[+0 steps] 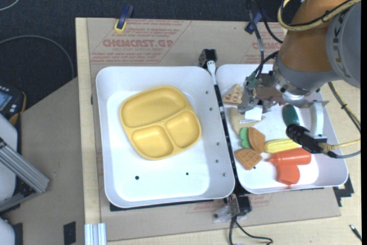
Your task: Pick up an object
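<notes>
Yellow divided tray point(160, 122) is lying in the left bin point(109, 89). My jaws point(254, 105) are hovering over the right bin point(338, 166); I cannot tell their state.

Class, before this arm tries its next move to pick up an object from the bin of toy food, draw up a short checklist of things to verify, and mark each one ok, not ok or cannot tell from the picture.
1. Gripper is over the right bin, where the toys lie: ok.
2. Finger state, open or shut: cannot tell; the wrist hides it.
3. A toy already held: cannot tell.
4. Targets within the bin: ok; orange piece, corn cob, waffle and green piece lie in its near part.
5. Toys spaced for a clean grasp: not ok; they crowd and touch.
6. Yellow divided plate in the left bin lies apart from the arm's work: ok.
</notes>
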### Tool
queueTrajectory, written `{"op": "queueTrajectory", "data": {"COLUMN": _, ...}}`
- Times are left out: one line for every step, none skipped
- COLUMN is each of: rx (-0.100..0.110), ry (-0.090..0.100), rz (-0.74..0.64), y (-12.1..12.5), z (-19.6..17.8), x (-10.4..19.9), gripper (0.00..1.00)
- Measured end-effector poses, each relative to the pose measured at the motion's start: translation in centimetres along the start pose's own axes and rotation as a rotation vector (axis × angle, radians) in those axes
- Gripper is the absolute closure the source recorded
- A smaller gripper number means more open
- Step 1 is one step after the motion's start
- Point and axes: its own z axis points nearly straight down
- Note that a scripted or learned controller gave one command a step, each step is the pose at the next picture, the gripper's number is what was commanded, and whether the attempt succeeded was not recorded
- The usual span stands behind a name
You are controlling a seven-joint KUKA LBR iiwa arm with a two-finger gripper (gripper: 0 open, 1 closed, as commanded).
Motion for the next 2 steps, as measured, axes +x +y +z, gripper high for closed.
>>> {"op": "queueTrajectory", "data": {"rx": -0.008, "ry": -0.002, "rz": -0.001, "y": 0.04, "z": -1.99, "x": -0.53, "gripper": 1.00}}
{"op": "queueTrajectory", "data": {"rx": -0.007, "ry": -0.002, "rz": -0.001, "y": 1.03, "z": -1.55, "x": -0.11, "gripper": 1.00}}
